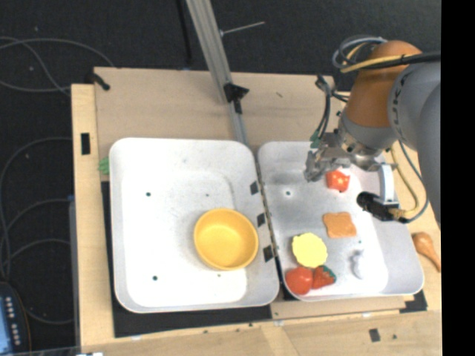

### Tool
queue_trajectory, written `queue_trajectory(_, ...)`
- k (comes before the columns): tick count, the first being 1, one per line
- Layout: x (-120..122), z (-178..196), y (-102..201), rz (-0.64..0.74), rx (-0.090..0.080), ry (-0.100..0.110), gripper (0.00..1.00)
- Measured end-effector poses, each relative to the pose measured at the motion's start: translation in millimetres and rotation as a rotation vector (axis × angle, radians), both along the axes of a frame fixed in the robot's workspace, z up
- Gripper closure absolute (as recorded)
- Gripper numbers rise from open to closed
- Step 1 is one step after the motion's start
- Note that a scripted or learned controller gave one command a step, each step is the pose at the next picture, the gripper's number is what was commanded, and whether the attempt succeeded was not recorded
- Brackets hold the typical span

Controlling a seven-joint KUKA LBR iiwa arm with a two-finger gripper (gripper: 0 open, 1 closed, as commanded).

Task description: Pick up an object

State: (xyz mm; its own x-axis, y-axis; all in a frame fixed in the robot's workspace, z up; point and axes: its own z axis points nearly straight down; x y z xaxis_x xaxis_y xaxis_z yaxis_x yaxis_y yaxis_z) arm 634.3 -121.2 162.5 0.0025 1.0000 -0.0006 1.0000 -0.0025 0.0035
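Here we see the claw (320,163), its opening too blurred to tell, low over the right bin (286,173) just beside a glossy red round object (338,180), with a flat orange slab (340,225), yellow disc (309,249) and red strawberry-like piece (306,279) farther out, and a smooth yellow bowl (225,238) in the left bin (159,169).

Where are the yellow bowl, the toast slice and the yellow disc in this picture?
yellow bowl (225,238): camera view, left bin, point on the inside bottom of the bowl.
toast slice (339,225): camera view, right bin, point on its flat top face.
yellow disc (309,249): camera view, right bin, point on its middle.
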Motion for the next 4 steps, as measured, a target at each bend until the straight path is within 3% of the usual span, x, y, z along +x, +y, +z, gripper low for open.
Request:
queue_trajectory(1, 6, 61, -8, 0.001, 0.000, -0.004, 1.00)
queue_trajectory(2, 6, 78, -8, 0.005, 0.001, 0.002, 1.00)
queue_trajectory(4, 10, 75, 89, 0.006, 0.002, 0.003, 1.00)
